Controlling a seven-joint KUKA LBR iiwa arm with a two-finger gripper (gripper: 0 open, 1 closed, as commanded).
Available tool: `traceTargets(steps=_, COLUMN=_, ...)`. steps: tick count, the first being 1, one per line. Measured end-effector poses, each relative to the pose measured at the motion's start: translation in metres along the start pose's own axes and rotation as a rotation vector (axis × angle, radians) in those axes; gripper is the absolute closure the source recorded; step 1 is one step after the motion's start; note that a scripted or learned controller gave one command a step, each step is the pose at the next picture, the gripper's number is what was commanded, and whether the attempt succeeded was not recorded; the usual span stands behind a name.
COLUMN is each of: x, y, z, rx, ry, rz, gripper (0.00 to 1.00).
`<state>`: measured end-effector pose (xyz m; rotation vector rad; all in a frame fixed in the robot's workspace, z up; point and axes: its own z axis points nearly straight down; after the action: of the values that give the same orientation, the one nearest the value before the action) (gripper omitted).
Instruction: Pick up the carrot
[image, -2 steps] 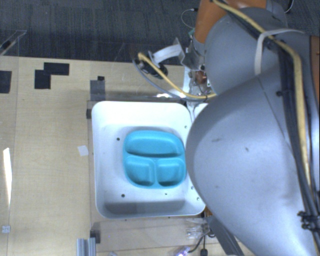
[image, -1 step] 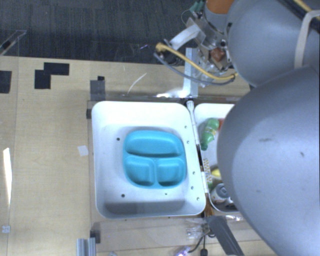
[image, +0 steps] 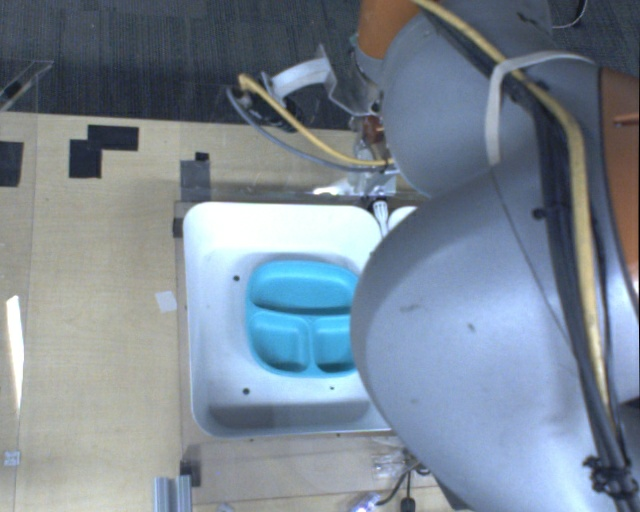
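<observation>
The grey arm (image: 500, 300) fills the right half of the camera view, with its orange band (image: 385, 25) at the top. It covers the right bin and the right edge of the left bin. A blue divided tray (image: 300, 325) lies in the left white bin (image: 215, 300); its compartments that show hold nothing. The arm's bulk hides whatever lies under it.
Yellow and grey cables (image: 290, 120) loop off the arm above the bin's back edge. Black markers (image: 100, 148) sit on the tan bench top at the upper left. A metal bracket (image: 195, 178) stands at the bin's back left corner.
</observation>
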<state>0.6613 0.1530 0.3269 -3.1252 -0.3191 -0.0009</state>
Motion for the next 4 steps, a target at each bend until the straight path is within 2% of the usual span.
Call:
traceTargets(steps=1, x=-0.016, y=0.030, z=0.127, rx=-0.001, ry=-0.004, rz=-0.001, gripper=1.00)
traceTargets(steps=2, x=-0.030, y=0.087, z=0.093, rx=-0.001, ry=-0.002, rz=-0.004, gripper=1.00)
traceTargets(steps=3, x=-0.034, y=0.028, z=0.133, rx=0.000, ry=-0.004, rz=-0.259, gripper=1.00)
traceTargets(steps=4, x=-0.053, y=0.068, z=0.087, rx=0.001, ry=-0.003, rz=-0.600, gripper=1.00)
